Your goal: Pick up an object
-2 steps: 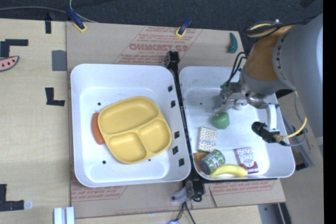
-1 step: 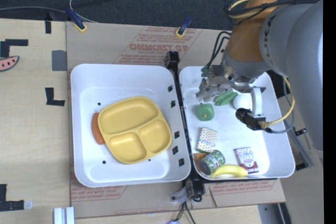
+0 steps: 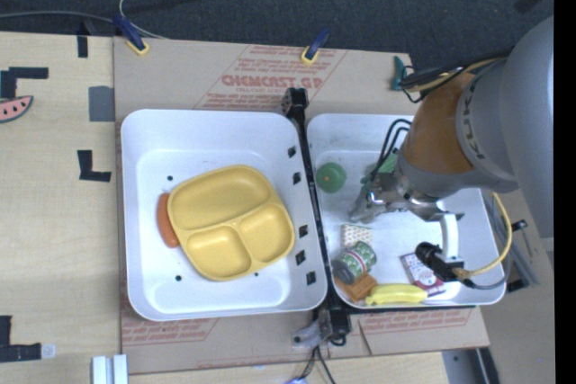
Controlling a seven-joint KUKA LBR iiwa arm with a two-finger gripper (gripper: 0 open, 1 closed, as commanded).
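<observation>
Overhead, two shallow white bins sit side by side on a cardboard-covered bench. The left bin (image 3: 144, 193) holds a yellow divided tray (image 3: 230, 220) lying over an orange object (image 3: 166, 220) at its left edge. The grey arm (image 3: 504, 130) reaches in from the right over the right bin (image 3: 351, 129), its gripper (image 3: 371, 204) low above the bin floor. Whether it is apart or together cannot be told. Near it lie a green ball (image 3: 330, 177), a small can (image 3: 356, 260), a yellow banana (image 3: 400, 293) along the front wall, and a red packet (image 3: 419, 271).
</observation>
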